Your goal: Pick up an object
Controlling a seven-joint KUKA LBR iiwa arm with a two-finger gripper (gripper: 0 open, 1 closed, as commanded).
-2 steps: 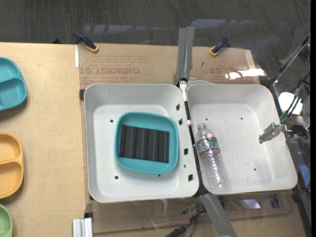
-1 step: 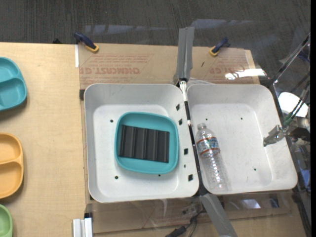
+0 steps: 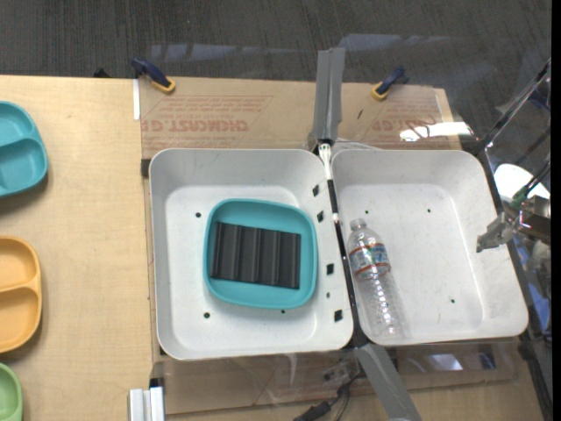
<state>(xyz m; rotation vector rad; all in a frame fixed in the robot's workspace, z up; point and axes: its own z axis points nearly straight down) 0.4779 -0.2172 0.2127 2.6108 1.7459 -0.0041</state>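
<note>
Two shallow white bins sit side by side on the desk (image 3: pixel 79 147), meeting at a centre seam. Left bin (image 3: pixel 175 235) holds a teal tray (image 3: pixel 261 254) with a dark ribbed insert (image 3: pixel 259 254); the tray sits roughly mid-floor, white floor showing on all four sides, widest on the left and along the front. Right bin (image 3: pixel 421 200) holds one clear plastic water bottle (image 3: pixel 374 274), lying on its side along the left wall, cap toward the back, base toward the front-left corner, label band near the cap end. Bottle is close against the seam side wall; cannot tell if it touches. Rest of the right bin floor is bare white from the bottle out to the right wall and back wall, so most open room is centre and right. A metal part at the right rim of the right bin may be the tool (image 3: pixel 500 231); it is small and partly cut off, well apart from the bottle, and whether it is released or clenched cannot be told. Cardboard sheet (image 3: pixel 228 112) lies behind the bins, pinned by two clamps (image 3: pixel 156 75). Left desk edge shows a teal plate (image 3: pixel 17 152), an orange plate (image 3: pixel 16 292) and a green one (image 3: pixel 7 397), all well clear of the bins.
</note>
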